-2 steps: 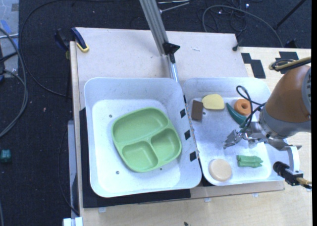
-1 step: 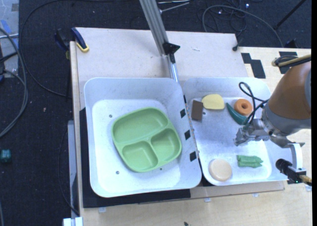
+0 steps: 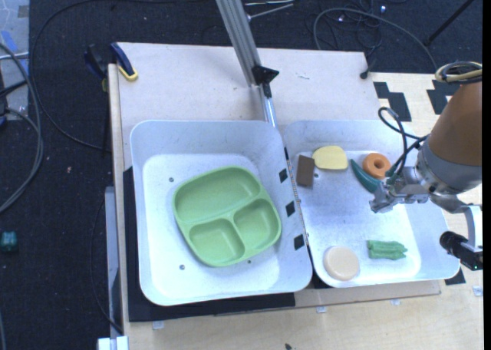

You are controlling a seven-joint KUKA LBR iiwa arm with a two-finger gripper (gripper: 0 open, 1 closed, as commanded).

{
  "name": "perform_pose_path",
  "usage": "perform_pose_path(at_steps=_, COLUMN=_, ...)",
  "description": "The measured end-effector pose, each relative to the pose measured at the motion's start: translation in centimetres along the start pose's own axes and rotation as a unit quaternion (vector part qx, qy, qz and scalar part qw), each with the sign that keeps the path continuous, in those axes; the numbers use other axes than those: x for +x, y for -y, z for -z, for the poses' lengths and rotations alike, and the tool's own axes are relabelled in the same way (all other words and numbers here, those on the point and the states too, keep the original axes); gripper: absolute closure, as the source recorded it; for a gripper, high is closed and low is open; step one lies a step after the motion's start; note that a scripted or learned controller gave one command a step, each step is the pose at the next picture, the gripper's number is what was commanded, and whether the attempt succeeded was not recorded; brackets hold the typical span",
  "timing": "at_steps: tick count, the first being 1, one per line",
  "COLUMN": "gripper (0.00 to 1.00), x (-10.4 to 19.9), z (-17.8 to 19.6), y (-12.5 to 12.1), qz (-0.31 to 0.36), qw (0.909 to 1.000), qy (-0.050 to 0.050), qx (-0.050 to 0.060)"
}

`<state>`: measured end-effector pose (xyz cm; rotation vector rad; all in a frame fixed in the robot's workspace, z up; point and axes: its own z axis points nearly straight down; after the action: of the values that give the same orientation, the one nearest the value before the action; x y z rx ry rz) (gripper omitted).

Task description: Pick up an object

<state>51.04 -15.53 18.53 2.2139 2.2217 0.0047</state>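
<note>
No text, label, brand, number or sign can be read on the bins (image 3: 146,187), the counter (image 3: 199,80) or any object lying in them.

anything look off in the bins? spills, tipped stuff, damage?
Nothing stands out. The green divided plate lies flat in the left bin; the small items in the right bin sit apart, no spill or damage visible.

I've got one fixed cam, mounted high, looking down at a slant on the tabletop (image 3: 322,68). It frames both white bins: left bin (image 3: 149,210), right bin (image 3: 430,260). Dark floor runs along the far and left edges. Arm (image 3: 460,137) enters from the right.
</note>
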Motion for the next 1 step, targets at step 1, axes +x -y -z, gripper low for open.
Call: perform_pose_path(at_steps=1, gripper=1.0, x=0.62, z=5.98, y=0.32, qz=0.0, qw=1.0, qy=0.0, qx=0.0)
